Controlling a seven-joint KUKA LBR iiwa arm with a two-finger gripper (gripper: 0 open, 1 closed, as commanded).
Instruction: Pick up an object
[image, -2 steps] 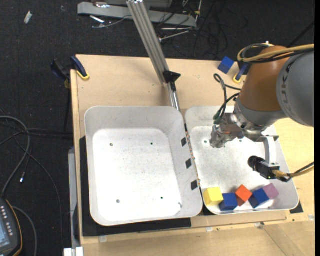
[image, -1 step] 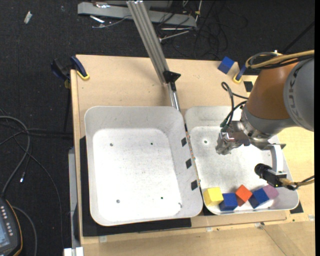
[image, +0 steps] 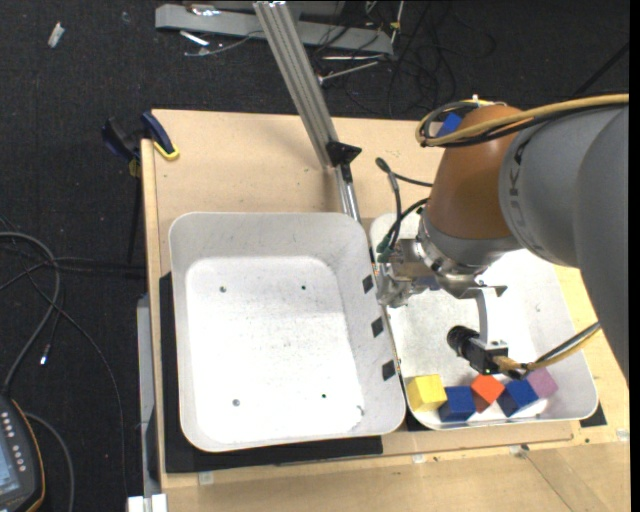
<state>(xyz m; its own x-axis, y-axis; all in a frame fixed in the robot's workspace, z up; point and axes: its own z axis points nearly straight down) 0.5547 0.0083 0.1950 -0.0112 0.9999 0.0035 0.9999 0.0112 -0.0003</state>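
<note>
Arm: the grey arm (image: 575, 170) comes in from the right and bends down over the right bin (image: 545, 300), its orange band (image: 478, 175) broad and bright above the wrist.
Gripper: the gripper (image: 393, 285) hangs low at the right bin's left wall, right up against the seam between the two bins.
Grip: cannot tell; the wrist hides the tip from this slant, so how far open it is, and whether it has hold of anything, cannot be made out.
Blocks: all five sit bunched along the near edge of the right bin, well apart from the gripper.
Yellow block (image: 426, 390): leftmost of the bunch, in the bin's near left corner.
Blue block (image: 459, 403): just beside the yellow one, on its right, looks to be touching it.
Orange block (image: 487, 388): wedged between the two blue ones, tilted on a corner.
Second blue block (image: 518, 398): right of the orange, pressed close to it.
Lilac block (image: 543, 382): rightmost, against the second blue block.
Left bin (image: 270, 330): white floor, faintly speckled, with a few dark dots.
Black tabs (image: 378, 326): three small ones down the left bin's right wall, facing the seam.
Bench (image: 240, 160): pale wood, both bins side by side on it.
Clamp (image: 152, 135): blue and yellow, at the bench's far left corner.
Metal strut (image: 300, 80): slants down from the top to the far edge of the bins.
</note>
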